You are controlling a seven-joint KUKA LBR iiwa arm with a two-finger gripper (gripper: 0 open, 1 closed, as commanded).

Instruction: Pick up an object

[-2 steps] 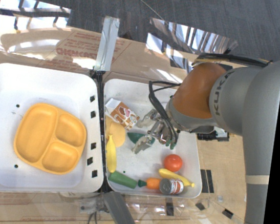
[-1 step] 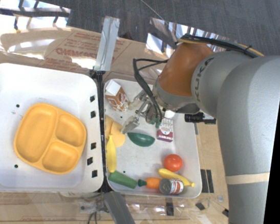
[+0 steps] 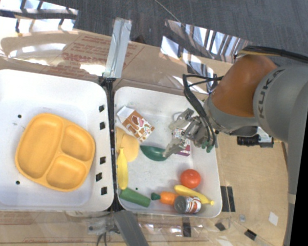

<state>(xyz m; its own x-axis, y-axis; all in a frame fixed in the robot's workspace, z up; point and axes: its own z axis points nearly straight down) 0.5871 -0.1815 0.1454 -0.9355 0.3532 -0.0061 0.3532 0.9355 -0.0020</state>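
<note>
My gripper (image 3: 178,139) hangs low over the upper middle of the right bin (image 3: 214,179), at the end of the grey arm with the orange band. Just below and left of it lies a dark green scoop-shaped object (image 3: 151,152), close to the gripper's tip; whether they touch I cannot tell. A small pink object (image 3: 185,149) lies right beside the gripper. A brown and white carton (image 3: 135,125) rests to its left. Nothing is visibly held.
The right bin also holds a red tomato (image 3: 190,178), a yellow banana (image 3: 121,167), a green cucumber (image 3: 135,197), an orange carrot (image 3: 167,197), a yellow piece (image 3: 196,195) and a small bottle (image 3: 188,205). The left bin (image 3: 10,94) holds a yellow divided tray (image 3: 55,151).
</note>
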